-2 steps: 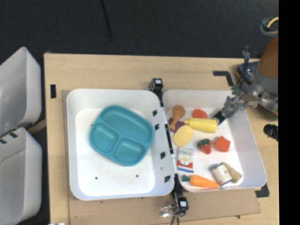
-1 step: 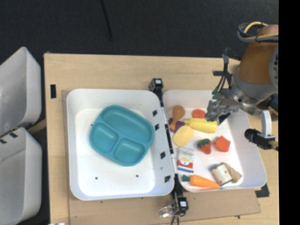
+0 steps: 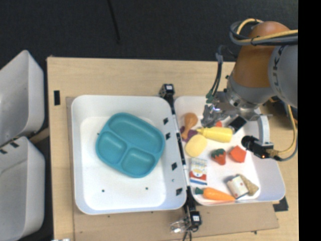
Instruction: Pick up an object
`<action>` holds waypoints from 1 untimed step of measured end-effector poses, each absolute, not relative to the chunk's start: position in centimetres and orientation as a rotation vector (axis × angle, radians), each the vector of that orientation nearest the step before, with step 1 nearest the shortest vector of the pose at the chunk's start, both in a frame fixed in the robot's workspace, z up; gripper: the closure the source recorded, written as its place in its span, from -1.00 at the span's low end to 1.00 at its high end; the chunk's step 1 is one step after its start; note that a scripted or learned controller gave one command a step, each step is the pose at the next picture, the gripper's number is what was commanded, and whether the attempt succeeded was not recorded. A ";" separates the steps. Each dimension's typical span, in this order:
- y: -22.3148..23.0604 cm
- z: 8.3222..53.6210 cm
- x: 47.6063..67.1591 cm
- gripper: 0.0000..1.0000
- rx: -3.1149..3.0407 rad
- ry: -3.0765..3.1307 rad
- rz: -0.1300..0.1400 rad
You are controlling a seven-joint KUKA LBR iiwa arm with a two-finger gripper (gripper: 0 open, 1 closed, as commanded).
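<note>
Tool (image 3: 213,113) low at the far edge of the right white bin (image 3: 273,182), just above the yellow plastic toy corn cob (image 3: 217,133); can't tell if it's clenched or released. Corn lies near the bin's far-left corner, beside a pale yellow lemon-shaped toy (image 3: 195,145). Likely light, stiff, slick, so grip across its middle.

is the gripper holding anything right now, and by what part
It cannot be told. The gripper sits low in the right bin, just above the yellow corn, but nothing shows between its fingers.
</note>
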State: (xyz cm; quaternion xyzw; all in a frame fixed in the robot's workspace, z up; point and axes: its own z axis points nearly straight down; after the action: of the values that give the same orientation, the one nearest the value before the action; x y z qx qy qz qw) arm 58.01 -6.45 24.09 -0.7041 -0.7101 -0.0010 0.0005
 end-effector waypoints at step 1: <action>-2.1 23.7 56.9 1.00 -2.214 -2.226 0.003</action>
State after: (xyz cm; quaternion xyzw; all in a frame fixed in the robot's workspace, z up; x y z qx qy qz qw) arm 56.90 -2.06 23.74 -0.7053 -0.7089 0.0009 0.0009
